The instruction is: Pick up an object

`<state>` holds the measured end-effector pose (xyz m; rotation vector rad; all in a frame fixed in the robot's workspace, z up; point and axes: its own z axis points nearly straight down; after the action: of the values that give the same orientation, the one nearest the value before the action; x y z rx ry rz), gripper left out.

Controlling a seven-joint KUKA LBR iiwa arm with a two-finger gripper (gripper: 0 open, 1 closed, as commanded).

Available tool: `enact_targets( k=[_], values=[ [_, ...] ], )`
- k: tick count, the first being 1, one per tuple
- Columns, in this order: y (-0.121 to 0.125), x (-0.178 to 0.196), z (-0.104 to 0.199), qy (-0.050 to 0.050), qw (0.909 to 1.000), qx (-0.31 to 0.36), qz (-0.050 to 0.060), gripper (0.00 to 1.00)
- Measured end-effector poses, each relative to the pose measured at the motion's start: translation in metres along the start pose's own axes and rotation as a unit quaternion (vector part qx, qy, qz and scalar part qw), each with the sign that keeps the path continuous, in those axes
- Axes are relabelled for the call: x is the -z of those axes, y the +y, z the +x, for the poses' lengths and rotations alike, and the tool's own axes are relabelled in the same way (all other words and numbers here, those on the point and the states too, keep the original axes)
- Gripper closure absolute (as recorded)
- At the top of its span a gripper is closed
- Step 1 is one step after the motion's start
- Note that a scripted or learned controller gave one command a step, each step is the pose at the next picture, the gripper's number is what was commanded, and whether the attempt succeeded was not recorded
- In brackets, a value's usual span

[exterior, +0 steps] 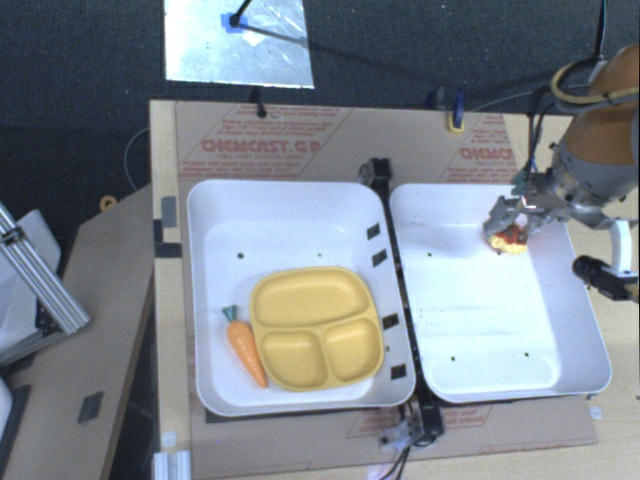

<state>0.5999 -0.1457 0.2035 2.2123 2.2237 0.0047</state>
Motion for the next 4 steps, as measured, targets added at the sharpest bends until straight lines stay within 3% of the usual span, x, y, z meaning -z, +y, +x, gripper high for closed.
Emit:
enact_targets(
  k=[1,4],
  values=[
    [0.001,0.038,0.000,0.000,1.0000,0.000,0.000,1.00],
    [0.018,0.029,0.152,0.001,1.0000,0.002,0.002,1.00]
  ],
)
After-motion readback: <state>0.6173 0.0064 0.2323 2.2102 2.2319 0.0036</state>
